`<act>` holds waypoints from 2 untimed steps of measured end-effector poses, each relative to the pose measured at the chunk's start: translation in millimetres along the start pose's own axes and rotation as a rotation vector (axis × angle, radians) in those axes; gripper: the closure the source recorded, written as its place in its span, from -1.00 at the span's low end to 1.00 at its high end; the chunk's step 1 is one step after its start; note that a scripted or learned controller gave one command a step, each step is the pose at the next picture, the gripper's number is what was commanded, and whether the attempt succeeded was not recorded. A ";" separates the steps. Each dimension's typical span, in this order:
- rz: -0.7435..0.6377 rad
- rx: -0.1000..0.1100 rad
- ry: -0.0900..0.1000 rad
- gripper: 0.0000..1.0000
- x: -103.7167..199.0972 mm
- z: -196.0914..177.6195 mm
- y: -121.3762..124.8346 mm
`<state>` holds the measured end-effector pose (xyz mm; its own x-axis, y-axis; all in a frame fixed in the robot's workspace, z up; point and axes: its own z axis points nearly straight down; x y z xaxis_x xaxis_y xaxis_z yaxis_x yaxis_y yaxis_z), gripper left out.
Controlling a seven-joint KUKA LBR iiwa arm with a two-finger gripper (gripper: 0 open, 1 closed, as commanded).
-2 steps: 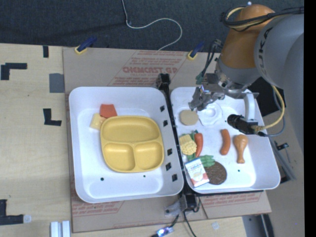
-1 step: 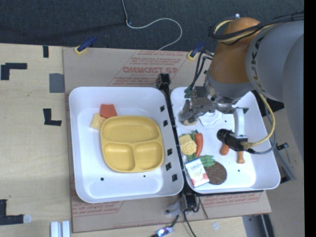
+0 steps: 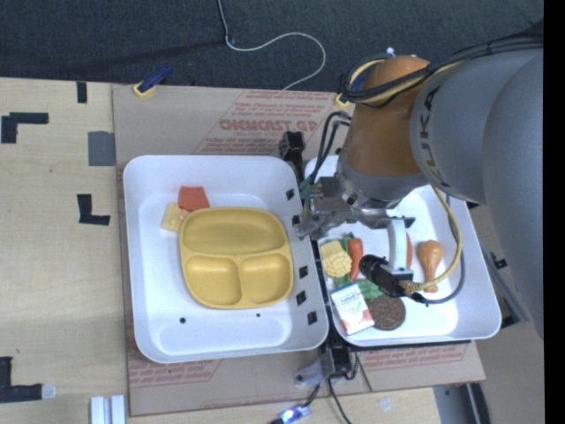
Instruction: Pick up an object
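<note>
Two bins [image 3: 146,263]; one yellow tray [image 3: 237,256]; one carrot [image 3: 355,253].

bins [image 3: 146,263]: 2; yellow tray [image 3: 237,256]: 1; corn cob [image 3: 334,258]: 1; carrot [image 3: 355,253]: 1; drumstick [image 3: 430,256]: 1

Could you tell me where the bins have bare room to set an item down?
Left bin: a bare strip along its near wall, below the yellow divided plate, and a band along its far edge. Right bin: crowded under the arm, with toy food packed together.
</note>
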<state>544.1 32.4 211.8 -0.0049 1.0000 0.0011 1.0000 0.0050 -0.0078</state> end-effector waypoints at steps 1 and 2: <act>-0.001 -0.004 0.000 1.00 39.2 -20.1 -17.6; 0.003 -0.001 -0.003 1.00 47.3 -2.6 -20.8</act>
<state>523.1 79.6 214.6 -0.0021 1.0000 -0.0015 1.0000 0.0020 -0.0073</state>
